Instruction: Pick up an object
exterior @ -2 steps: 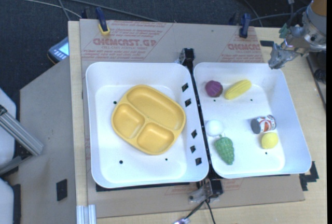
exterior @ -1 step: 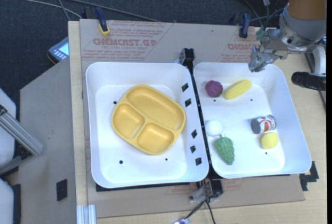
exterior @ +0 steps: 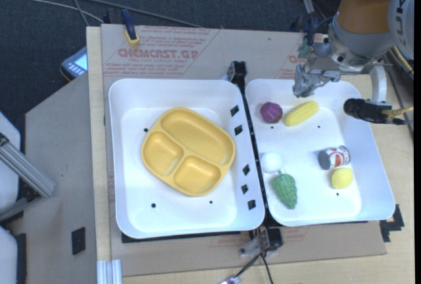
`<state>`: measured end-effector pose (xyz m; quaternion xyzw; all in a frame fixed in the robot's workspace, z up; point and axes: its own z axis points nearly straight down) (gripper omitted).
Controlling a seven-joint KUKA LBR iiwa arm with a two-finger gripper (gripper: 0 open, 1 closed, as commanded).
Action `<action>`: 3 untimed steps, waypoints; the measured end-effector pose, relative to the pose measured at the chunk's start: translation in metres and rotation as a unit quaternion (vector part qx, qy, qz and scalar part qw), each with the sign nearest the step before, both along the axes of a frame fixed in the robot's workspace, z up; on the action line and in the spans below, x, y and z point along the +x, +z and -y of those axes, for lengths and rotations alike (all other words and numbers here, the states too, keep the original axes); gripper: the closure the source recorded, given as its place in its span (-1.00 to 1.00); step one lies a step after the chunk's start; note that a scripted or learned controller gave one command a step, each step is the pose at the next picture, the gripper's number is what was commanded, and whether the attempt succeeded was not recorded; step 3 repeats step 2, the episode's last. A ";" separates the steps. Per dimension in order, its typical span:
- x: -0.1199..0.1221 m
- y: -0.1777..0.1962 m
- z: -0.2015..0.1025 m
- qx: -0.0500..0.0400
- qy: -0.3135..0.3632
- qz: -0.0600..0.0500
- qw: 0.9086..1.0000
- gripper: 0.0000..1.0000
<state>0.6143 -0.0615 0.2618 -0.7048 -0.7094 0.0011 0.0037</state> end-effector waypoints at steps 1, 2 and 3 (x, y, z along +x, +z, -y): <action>-0.015 -0.011 -0.051 -0.001 0.000 -0.001 1.000 1.00; -0.021 -0.030 -0.107 -0.001 0.000 -0.001 1.000 1.00; -0.021 -0.030 -0.107 -0.001 0.000 -0.001 1.000 1.00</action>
